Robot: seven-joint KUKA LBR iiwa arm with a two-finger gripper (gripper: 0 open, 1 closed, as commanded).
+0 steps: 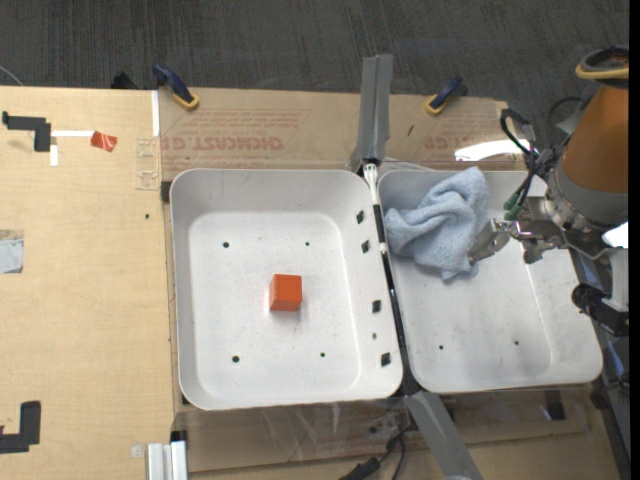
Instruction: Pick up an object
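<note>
Cloth: crumpled light-blue terry cloth (440, 218) in the right white plastic bin (560, 368), bunched against its far-left corner, long axis slanting from far right to near left.
Gripper: two-finger metal gripper (488, 242) at the cloth's right edge; cannot tell its spread.
Room: bin floor bare toward the near wall.
Block: small orange-red cube (286, 292) mid-floor in the left white plastic bin (200, 368), well apart from every wall.

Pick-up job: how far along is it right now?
Done: nothing looks lifted. The orange block sits alone in the left bin, and the light blue towel lies crumpled in the right bin. In hand: the gripper is at the towel's right edge. Left: the grasp and lift.
</note>
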